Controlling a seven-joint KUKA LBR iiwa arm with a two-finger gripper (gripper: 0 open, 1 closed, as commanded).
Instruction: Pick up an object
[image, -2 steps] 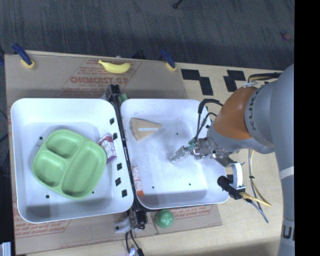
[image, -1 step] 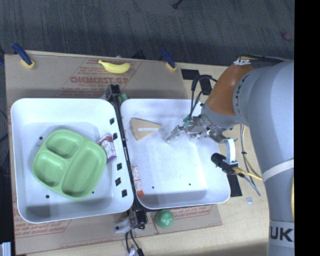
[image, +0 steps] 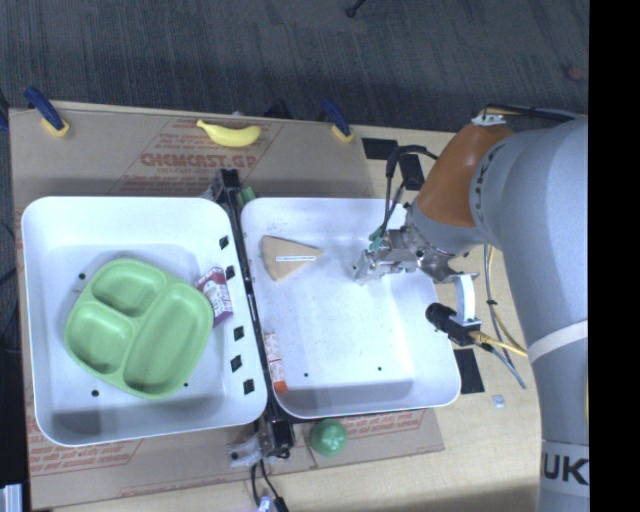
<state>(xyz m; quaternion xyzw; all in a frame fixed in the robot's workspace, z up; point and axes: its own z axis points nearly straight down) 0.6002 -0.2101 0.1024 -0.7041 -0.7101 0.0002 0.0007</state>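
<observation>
Gripper (image: 372, 262) is low inside the right bin (image: 350, 395), near its far right corner. I can't tell how it's set from this angle; nothing visibly in it. Closest pick candidate is the tan wedge (image: 287, 258), lying flat on the bin floor just left of the gripper, apart from it, pointed end toward it. Rest sits in the left bin (image: 60, 225), well away from the gripper: green tray (image: 138, 325) and a small red packet (image: 216, 293) touching its right edge. Green ball (image: 327, 437) sits on the cardboard outside the right bin's near wall.
</observation>
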